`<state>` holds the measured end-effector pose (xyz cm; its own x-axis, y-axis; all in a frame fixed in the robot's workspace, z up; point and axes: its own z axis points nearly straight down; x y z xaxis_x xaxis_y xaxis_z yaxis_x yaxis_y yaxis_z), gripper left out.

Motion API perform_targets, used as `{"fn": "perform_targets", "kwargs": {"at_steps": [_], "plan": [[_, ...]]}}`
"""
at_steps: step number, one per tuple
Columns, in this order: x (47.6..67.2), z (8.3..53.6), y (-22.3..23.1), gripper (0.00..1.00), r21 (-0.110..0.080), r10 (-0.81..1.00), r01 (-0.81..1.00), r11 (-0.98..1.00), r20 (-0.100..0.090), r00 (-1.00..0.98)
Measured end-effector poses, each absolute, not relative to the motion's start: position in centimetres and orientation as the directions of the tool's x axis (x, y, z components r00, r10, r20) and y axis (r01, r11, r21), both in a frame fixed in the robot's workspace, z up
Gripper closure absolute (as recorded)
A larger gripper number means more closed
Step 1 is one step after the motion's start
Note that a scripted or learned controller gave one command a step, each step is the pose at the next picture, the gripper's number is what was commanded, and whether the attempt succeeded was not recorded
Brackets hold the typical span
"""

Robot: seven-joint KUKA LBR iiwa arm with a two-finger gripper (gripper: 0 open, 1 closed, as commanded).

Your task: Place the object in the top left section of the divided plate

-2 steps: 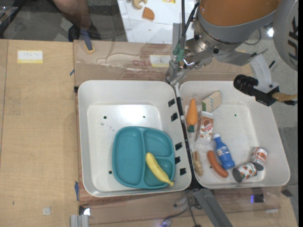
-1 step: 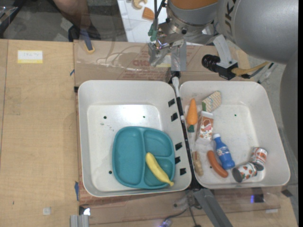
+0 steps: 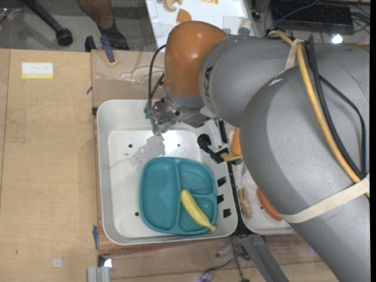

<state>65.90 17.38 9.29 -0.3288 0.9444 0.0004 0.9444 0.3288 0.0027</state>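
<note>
Banana (image 3: 197, 210) lying at a slant in the lower right section of the teal divided plate (image 3: 160, 194), inside the left white bin (image 3: 114, 175). Pincer (image 3: 157, 122) hovering above the bin's far floor, beyond the plate, well apart from the banana. Open or closed: cannot tell.

One banana (image 3: 197, 210), one divided plate (image 3: 164, 187), two bins (image 3: 111, 157)

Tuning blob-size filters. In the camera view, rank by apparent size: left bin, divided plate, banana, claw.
1. left bin
2. divided plate
3. banana
4. claw, though it sits nearer the camera, so its rank against the banana is unsure.
</note>
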Motion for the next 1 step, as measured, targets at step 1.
{"fn": "perform_targets", "kwargs": {"at_steps": [1], "plan": [[65.80,15.71,23.35,1.00,0.003,0.982,0.982,0.191,0.001,-0.191]]}}
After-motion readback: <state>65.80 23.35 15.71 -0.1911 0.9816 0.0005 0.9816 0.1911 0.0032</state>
